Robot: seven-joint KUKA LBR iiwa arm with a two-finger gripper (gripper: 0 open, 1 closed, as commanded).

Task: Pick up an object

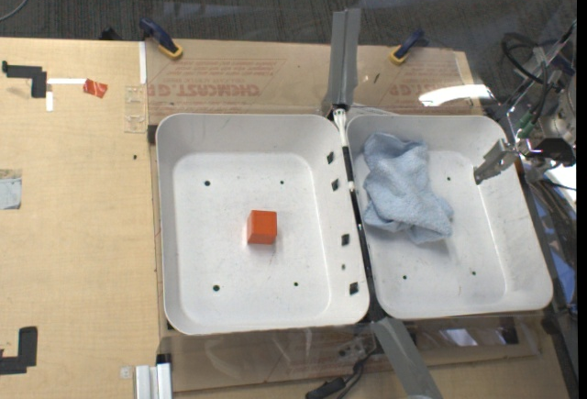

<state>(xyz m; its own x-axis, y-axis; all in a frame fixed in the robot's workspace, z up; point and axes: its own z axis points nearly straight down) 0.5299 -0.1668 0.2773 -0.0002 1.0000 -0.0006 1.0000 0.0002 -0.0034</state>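
Orange block (262,227) in left bin (183,296), blue cloth (404,188) in right bin (523,287), end effector (492,164) state unclear

Two bins side by side on the bench.
A block (262,227) sits mid left bin (183,296); a cloth (404,189) lies along the right bin's (514,287) left wall.

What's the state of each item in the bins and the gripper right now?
orange block: resting flat on the left bin's floor, near the middle, untouched.
blue cloth: crumpled in a heap in the right bin, against its left wall.
left bin: holds the block.
right bin: holds the cloth.
gripper: over the right bin's right edge, apart from the cloth, nothing seen in it.
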